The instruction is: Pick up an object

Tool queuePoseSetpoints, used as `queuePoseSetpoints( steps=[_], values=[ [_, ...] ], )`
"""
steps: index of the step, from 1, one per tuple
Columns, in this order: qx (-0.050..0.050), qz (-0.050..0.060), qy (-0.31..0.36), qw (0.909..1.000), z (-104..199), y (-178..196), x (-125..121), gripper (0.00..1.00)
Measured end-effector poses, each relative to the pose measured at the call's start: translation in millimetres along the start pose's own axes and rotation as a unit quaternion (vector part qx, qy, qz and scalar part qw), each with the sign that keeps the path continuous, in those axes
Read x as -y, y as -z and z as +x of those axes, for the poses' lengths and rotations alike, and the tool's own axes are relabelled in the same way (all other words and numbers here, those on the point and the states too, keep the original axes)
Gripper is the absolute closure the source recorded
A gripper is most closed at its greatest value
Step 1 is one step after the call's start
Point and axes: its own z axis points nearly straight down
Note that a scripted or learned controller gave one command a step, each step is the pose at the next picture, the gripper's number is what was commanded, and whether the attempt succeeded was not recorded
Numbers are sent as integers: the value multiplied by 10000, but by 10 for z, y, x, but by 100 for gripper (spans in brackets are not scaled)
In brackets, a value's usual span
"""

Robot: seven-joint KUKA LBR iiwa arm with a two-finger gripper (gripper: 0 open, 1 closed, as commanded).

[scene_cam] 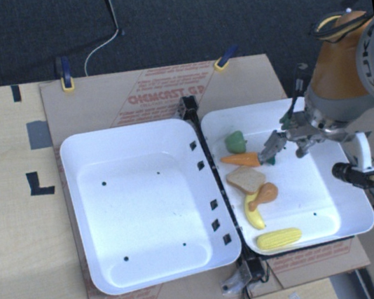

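Note:
In the right bin point(322, 190), toy foods lie along the left side: a green pepper point(235, 142), an orange carrot point(241, 160), a tan bread slice point(247, 180), a brown drumstick point(265, 194), a yellow banana point(254, 218) and a corn cob point(279, 238). My gripper point(287, 150) hangs over the upper middle of this bin, just right of the carrot. It is open, fingers spread, with nothing between them. The left fingertip point(269, 155) is close to the carrot's right end.
The left bin point(139, 203) adjoins along a black divider with clips point(209, 177). Both bins rest on a cardboard sheet point(163, 92) clamped at the back. A black fitting point(351, 173) sticks out by the right bin's right rim.

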Motion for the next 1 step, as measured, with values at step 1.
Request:
queuePoseSetpoints(
  steps=[1],
  values=[
    [-18, 45, -1, 10000, 475, -205, 783, 0]
  ],
)
